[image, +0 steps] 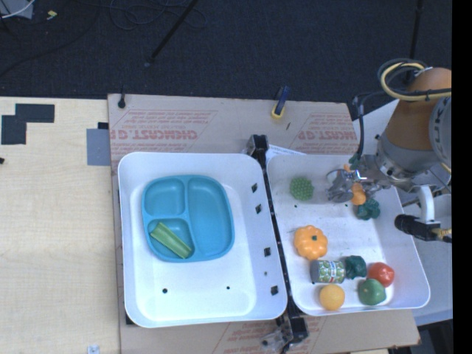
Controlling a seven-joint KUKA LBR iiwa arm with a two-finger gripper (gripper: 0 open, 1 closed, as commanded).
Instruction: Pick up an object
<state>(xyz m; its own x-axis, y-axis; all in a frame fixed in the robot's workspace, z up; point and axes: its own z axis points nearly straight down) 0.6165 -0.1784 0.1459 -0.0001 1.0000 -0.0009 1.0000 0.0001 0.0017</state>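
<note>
Gripper sits low in the upper part of the right bin, coming in from the right edge. Finger state: can't tell, the metal tip blurs into the bin floor at this angle.

Nearest candidates:
- small orange piece, touching or just beside the gripper on its right side
- dark green piece, just below-right of that
- green bumpy ball, left of the gripper, clear gap between them

Nothing visibly between the fingers, so I'd judge no grasp yet. The orange piece looks like the target, but it seems to lie toward the wrist side of the tip rather than under it. The move likely needs a small shift back to the right before closing.

The rest is well apart, toward the bin's near edge: orange pumpkin, small can lying on its side with its long axis left-right, yellow ball, red and green pieces.

Left bin holds the blue tray.
</note>
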